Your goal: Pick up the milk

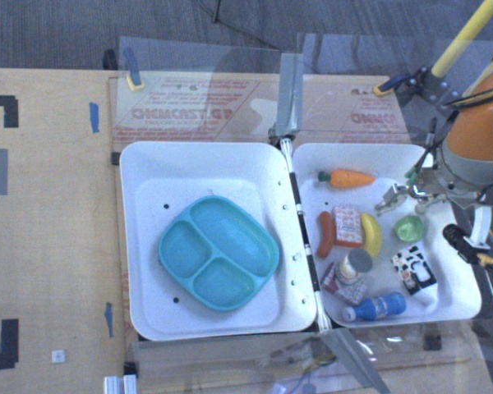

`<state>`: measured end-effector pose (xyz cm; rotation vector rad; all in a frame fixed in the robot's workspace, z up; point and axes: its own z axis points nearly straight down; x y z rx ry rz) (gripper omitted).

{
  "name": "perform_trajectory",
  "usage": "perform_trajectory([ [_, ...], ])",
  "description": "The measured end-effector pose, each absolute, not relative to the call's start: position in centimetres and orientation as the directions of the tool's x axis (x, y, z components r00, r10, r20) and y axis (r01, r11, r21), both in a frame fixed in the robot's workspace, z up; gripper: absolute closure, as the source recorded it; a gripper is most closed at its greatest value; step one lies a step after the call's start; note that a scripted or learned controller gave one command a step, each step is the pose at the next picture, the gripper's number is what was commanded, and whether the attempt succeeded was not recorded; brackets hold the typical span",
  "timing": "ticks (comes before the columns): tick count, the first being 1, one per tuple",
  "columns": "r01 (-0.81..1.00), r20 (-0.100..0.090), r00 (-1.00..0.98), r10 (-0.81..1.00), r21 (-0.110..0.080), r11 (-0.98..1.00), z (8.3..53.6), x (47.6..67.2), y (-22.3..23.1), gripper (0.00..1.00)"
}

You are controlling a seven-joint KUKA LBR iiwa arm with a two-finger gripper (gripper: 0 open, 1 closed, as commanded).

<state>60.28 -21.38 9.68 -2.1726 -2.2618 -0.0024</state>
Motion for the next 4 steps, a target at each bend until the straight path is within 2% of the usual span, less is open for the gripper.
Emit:
perform_trajectory([
  [1,0.958,0.002,-0.288,0.958,0.012,0.288,8.8,53.4,-21.9,0.0],
  [2,0.958,0.003,-0.288,0.958,0.012,0.288,8.8,53.4,-21.9,0.0],
  [3,0.96,-0.006,-0.281,0.96,0.013,0.281,9.7,53.4,-22.5,1.0],
  [4,0.976,0.0,-0.218,0.976,0.0,0.218,18.5,54.4,-18.9,1.0],
])
